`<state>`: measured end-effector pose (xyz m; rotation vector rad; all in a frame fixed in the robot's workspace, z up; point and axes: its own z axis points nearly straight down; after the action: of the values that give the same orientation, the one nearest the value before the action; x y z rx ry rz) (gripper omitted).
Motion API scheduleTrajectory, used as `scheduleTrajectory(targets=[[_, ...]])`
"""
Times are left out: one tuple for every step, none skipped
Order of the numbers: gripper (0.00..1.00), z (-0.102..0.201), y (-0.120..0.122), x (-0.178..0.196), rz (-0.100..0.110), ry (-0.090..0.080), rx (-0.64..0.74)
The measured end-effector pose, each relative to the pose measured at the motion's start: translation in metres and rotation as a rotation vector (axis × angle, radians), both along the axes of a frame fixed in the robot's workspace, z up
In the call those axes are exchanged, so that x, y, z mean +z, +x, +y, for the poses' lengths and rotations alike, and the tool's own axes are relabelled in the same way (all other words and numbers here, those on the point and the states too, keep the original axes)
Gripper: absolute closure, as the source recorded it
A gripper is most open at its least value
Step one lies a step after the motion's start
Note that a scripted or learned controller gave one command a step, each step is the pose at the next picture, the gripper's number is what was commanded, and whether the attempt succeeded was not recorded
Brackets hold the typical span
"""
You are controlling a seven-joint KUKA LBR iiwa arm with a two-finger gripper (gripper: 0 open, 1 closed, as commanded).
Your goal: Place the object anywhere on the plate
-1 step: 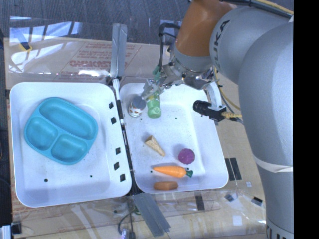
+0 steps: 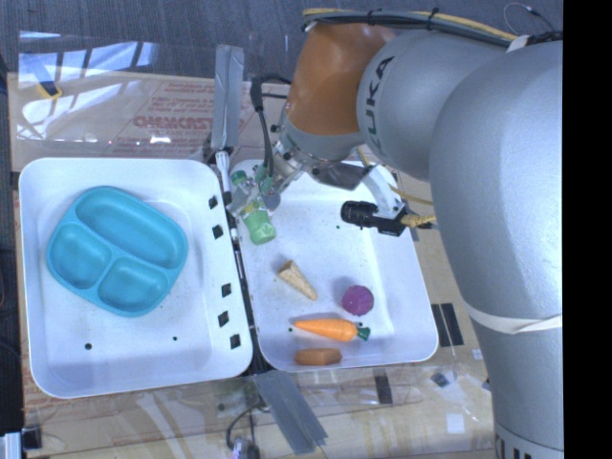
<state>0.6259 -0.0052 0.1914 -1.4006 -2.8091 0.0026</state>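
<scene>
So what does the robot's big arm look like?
The arm is fat, round and smooth grey, with a shiny orange band near its wrist and dark KUKA letters beside it. Thin black and yellow cables run along its top. A small black part sticks out underneath.

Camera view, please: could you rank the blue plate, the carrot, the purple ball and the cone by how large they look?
1. Blue plate, by far the largest.
2. Carrot.
3. Cone and purple ball: about alike, the cone longer, the ball rounder, so I would not rank them.
</scene>
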Motion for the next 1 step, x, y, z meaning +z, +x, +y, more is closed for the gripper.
scheduleTrajectory(targets=[[1.00,0.0469,-0.0285,-0.0001,0.001,0.001,0.367]])
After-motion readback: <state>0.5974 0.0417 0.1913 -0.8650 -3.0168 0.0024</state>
